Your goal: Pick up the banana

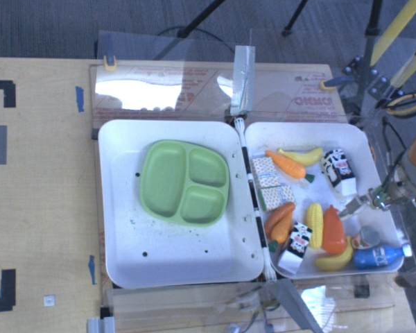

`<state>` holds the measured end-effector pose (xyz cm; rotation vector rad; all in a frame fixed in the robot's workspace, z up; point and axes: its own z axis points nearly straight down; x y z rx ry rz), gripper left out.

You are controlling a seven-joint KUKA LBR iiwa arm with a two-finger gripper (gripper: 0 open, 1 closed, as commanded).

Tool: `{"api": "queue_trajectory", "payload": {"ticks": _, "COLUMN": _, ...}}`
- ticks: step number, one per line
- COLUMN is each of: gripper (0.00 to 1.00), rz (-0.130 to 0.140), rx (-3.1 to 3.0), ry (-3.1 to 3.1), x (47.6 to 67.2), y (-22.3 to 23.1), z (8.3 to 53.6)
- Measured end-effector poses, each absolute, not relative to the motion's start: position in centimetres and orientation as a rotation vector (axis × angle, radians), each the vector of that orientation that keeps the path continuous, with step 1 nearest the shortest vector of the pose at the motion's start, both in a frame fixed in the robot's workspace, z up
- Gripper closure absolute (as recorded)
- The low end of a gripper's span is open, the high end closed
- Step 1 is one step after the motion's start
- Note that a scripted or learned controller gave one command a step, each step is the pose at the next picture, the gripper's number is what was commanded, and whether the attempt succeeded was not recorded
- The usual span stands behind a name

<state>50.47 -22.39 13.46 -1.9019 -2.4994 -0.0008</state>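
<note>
1. Nearest the camera, along the front wall of the right bin (364, 141), a banana (335, 259) lies curved against a blue bottle (378, 257) on its right, with a red-orange pepper-like toy (333, 231) touching it from above.
2. Just behind and to the left sit a small cow-print carton (296, 245), a corn cob (315, 225) and an orange carrot-like piece (280, 220), all crowded close together.
3. At mid-depth the gripper (352, 205) reaches in from the right, its tip over bare bin floor, just beside the red toy and near the front banana but apart from it. Nothing sits between its fingers; whether they are spread or closed is too small to tell.
4. In the left bin (118, 207), a green divided plate (184, 182) rests at the same depth, well apart from the action.
5. Farther back, a second banana (304, 155) lies in the right bin, touching a carrot (288, 165), with another cow-print carton (338, 166) to its right and patterned cards (269, 181) to the left.
6. Judged from this, the pick is not yet made: both bananas rest in the bin, and approach, grasp and lift remain.
</note>
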Motion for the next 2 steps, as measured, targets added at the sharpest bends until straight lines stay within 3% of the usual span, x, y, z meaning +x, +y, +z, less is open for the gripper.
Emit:
{"api": "queue_trajectory", "payload": {"ticks": 1, "gripper": 0.00, "rz": -0.002, "rx": -1.755, "ry": -2.609, "x": 59.0, "y": -14.1, "z": 16.2}}
{"api": "queue_trajectory", "payload": {"ticks": 2, "gripper": 0.00, "rz": -0.005, "rx": -1.748, "ry": -2.617, "x": 52.8, "y": -15.5, "z": 8.7}}
